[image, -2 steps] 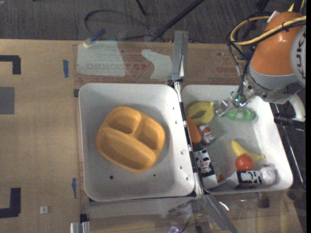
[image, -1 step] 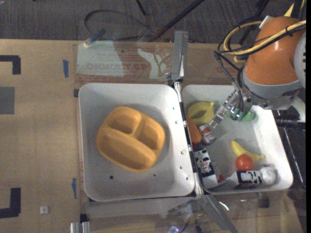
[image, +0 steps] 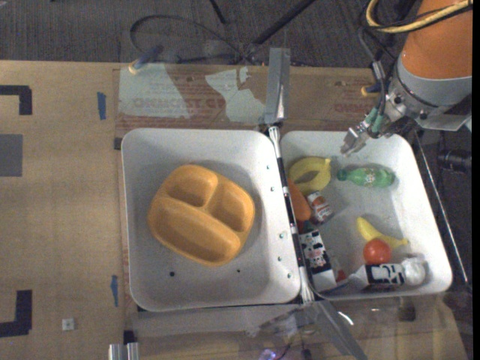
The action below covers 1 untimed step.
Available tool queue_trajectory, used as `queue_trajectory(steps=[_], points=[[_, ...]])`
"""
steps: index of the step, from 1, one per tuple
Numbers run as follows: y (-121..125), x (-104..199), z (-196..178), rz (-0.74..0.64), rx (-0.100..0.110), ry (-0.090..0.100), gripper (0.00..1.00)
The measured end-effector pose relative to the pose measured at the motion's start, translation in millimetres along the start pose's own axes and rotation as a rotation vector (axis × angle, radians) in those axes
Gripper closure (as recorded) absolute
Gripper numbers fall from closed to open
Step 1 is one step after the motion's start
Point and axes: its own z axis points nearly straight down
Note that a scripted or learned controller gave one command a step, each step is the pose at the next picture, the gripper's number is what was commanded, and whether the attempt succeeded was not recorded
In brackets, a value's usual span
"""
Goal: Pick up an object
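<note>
Hand (image: 354, 142) above bottle (image: 365, 176); maybe empty

The claw (image: 355, 142) hovers above the green bottle (image: 365, 176) in the right bin (image: 429, 223).

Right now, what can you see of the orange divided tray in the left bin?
The orange divided tray looks like matte molded plastic, a rounded rectangle with three compartments: one long, two smaller. It lies flat, open side up, turned at a diagonal near the middle of the left bin. It rests on the bin floor, apart from the walls; nothing else touches it.
</note>
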Motion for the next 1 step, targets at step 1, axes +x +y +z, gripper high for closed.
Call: queue_trajectory(steps=[1], points=[[20.0,-0.5,-58.4,-0.003,0.001,0.001,1.0]])
